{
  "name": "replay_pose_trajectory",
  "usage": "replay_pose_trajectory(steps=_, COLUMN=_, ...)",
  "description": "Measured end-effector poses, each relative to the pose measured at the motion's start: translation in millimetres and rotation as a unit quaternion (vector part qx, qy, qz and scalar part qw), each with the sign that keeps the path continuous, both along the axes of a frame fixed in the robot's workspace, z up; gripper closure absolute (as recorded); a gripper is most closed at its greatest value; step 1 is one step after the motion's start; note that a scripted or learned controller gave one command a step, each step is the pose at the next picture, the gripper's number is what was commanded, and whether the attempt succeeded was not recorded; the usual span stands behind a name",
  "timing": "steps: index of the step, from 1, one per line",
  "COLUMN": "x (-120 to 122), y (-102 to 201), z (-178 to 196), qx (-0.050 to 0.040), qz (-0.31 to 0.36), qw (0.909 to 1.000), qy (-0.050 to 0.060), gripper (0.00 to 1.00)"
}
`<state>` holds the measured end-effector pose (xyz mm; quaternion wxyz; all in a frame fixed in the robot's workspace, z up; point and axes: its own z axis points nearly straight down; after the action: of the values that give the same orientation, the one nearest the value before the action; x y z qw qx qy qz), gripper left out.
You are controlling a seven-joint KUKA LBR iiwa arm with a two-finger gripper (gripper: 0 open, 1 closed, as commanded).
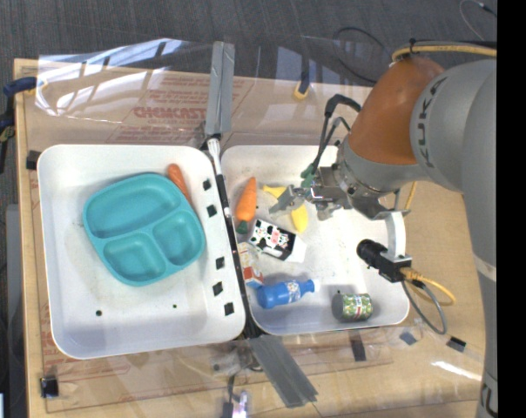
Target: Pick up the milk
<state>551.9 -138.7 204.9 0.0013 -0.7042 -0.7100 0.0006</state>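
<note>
We take the small milk carton with a black-and-white cow pattern as our landmark: it lies tipped on its side in the right-hand shallow white bin, close to that bin's left wall.

Just up and to the left of the carton we see an orange carrot-shaped toy, standing almost upright along the divider. Up and to the right of the carton sits a yellow piece, partly covered by the metal two-finger gripper of the grey arm with its orange band. The gripper hovers above and to the right of the carton, apart from it. Its fingers look spread a little, with nothing we can make out between them.

Below the carton lies a blue plastic bottle with a white label, on its side. To the lower right of the carton, further along the bin's near wall, rests a dark green can.

Well to the left of the carton, in the left white bin, we see a turquoise sectioned plate, with a second orange carrot at its upper right edge.
</note>
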Motion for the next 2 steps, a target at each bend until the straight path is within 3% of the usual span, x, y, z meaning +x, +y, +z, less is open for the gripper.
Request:
replay_pose_trajectory(steps=1, x=38.8, y=-54.8, z=-113.1, qx=-0.0014, qz=-0.023, qw=0.9997, qy=-0.001, gripper=0.00)
replay_pose_trajectory(steps=2, x=39.0, y=-54.3, z=-102.7, qx=-0.0005, qz=-0.021, qw=0.9998, qy=0.000, gripper=1.00)
